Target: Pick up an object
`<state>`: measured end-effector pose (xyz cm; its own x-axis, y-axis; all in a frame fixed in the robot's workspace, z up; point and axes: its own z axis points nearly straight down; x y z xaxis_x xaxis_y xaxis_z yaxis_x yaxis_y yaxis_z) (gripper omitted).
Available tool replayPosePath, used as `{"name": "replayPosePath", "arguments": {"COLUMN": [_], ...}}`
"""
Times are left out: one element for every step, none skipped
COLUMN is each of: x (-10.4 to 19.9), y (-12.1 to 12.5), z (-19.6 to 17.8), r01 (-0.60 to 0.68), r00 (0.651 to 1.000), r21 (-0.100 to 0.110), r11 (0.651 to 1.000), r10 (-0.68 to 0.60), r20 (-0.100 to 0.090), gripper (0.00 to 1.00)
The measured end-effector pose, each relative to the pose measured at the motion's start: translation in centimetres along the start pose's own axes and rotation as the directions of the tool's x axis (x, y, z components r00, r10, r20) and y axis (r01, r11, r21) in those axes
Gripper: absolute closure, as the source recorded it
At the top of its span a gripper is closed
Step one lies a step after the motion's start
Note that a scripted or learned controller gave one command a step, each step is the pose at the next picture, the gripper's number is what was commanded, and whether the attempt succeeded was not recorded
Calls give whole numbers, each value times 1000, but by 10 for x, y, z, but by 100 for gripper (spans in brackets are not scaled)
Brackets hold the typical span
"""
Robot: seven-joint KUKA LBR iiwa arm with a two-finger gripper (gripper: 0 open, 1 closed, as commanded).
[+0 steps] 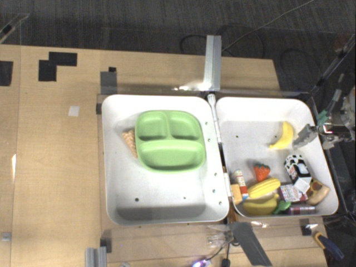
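Nearest the camera, along the bottom edge of the right bin (261, 107), small things lie heaped together: two yellow bananas (261, 196), one above the other and touching, with a small bottle (239, 181) at their left end and a red strawberry-like piece (261, 172) just above them. To their right lie a black-and-white toy (296, 166), a printed packet (289, 193), a tan ring-shaped piece (318, 192) and a dark tube (300, 208) against the rim.

Apart from that heap, higher in the same bin, a small yellow banana piece (284, 136) lies alone on the white floor. The gripper (305, 135) sits just to its right, near the bin's right wall; whether it is spread or pinched I cannot tell.

Over in the left bin (119, 193), a green divided plate (168, 139) rests near the middle, with a tan textured thing (129, 142) poking out from under its left edge.
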<state>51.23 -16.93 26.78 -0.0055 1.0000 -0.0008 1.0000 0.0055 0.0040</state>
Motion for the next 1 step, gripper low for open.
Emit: {"name": "replayPosePath", "arguments": {"x": [-32], "y": [55], "z": [66], "r01": [20], "r00": [1000], "r21": [0], "r11": [1000], "r10": [-20], "r20": [0], "gripper": [0]}}
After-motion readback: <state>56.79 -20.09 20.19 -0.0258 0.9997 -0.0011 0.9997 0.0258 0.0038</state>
